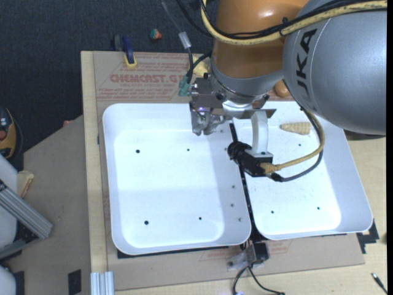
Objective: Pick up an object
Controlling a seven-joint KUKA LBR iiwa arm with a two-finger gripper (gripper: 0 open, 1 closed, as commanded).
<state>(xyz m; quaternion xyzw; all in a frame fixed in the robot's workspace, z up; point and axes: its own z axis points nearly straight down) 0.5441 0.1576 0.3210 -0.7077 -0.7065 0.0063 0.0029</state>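
Lying crosswise, one tan ridged cone-shaped object (296, 128) points right in my right shallow white bin (344, 208); two bins; gripper (202, 126), far-left bin (123, 183), grip unclear.

We see bright, even overhead light — the left bin (166, 189) glares white below the gripper (202, 126), with a soft shadow band just beneath its fingers. The orange band (258, 17) above them shows a glossy highlight — edges stay slightly soft.

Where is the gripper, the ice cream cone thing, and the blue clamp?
gripper (204, 125): camera view, between its fingertips.
cone-shaped object (296, 128): camera view, middle of its body.
blue clamp (128, 48): camera view, on its blue handle.
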